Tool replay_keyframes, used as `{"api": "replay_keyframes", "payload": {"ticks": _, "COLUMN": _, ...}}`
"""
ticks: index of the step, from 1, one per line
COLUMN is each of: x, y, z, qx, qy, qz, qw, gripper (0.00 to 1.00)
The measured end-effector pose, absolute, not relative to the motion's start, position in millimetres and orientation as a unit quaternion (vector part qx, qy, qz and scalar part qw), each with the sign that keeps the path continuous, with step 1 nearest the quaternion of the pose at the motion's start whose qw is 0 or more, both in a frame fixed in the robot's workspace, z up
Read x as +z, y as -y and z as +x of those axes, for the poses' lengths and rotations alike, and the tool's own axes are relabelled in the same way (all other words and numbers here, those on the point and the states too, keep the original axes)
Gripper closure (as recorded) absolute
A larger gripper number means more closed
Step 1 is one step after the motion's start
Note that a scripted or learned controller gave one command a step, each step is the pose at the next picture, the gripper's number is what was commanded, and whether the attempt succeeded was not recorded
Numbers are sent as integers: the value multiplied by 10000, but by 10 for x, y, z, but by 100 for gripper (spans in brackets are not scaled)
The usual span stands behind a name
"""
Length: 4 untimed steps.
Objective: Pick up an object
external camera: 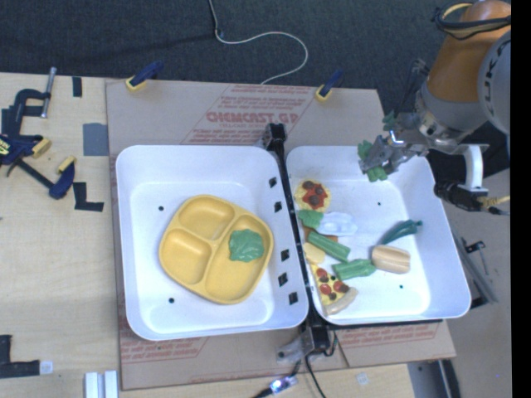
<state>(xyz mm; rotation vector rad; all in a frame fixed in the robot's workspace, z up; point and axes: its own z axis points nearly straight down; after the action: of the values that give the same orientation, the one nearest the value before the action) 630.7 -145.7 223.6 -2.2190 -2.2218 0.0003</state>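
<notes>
A: Two white bins side by side on the tabletop (50, 247), glossy shallow plastic with rounded corners. Left bin (141, 181) carries a yellow divided plate (195, 251), three compartments, smooth and rounded. A crinkled green leaf piece (246, 245) lies in its right compartment.

B: Claw?

A: Claw (377, 162) sits over the upper rim of the right bin (431, 293), near the far corner. It is clenched on a small green object (371, 153), dark and lumpy, lifted off the bin floor. I can't tell its exact shape.

B: Rest of the right bin?

A: Toy food clustered along the left wall. A pizza slice (314, 194) with red dots at the top, a second slice (333, 293) at the bottom. Long green pods (328, 245) lie between them, and a pale translucent piece (338, 221) touches the pods. A tan bun-like roll (391, 259) sits right of the cluster, with a dark green curved pod (401, 230) just above it.

B: Surroundings?

A: Cardboard sheet (241, 114) under the bins, flat, matte, printed red. Blue-and-yellow clamps (143, 75) grip its far edge.
</notes>
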Motion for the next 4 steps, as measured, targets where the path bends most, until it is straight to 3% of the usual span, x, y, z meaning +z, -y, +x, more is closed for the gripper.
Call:
{"api": "replay_keyframes", "payload": {"ticks": 2, "x": 2292, "y": 595, "z": 6159, "qx": 11, "qy": 7078, "qz": -7064, "qw": 9, "gripper": 100}}
{"api": "replay_keyframes", "payload": {"ticks": 4, "x": 2251, "y": -419, "z": 5845, "qx": 17, "qy": 7083, "qz": -7059, "qw": 14, "gripper": 100}}
